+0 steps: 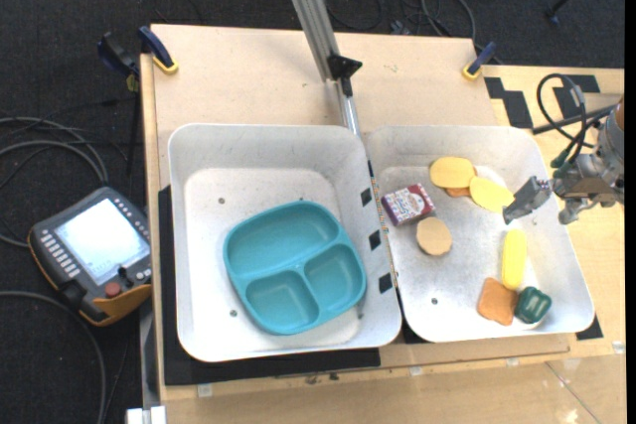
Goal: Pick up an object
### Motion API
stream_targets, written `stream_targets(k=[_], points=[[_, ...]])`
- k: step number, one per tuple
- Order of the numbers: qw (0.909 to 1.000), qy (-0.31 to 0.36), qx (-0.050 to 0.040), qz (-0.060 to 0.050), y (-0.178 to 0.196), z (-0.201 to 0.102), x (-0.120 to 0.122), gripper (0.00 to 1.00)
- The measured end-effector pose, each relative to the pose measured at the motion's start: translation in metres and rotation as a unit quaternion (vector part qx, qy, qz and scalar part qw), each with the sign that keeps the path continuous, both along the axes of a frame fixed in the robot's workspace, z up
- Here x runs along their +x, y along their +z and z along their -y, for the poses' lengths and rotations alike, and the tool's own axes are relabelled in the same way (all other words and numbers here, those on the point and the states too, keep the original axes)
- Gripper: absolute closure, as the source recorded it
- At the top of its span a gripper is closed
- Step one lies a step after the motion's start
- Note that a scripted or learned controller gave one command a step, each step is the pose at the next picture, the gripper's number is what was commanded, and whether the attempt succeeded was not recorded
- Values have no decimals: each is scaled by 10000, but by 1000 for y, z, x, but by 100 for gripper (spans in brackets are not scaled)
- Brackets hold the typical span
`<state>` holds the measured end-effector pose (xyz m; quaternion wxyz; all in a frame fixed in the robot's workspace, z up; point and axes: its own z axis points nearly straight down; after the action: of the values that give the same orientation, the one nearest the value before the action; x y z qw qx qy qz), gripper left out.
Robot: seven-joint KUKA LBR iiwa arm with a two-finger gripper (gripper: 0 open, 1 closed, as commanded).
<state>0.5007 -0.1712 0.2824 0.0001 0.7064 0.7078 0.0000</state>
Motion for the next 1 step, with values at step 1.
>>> stream_targets(k=[1], points=[[10000, -5, 0, 1, 0, 0, 0, 0]])
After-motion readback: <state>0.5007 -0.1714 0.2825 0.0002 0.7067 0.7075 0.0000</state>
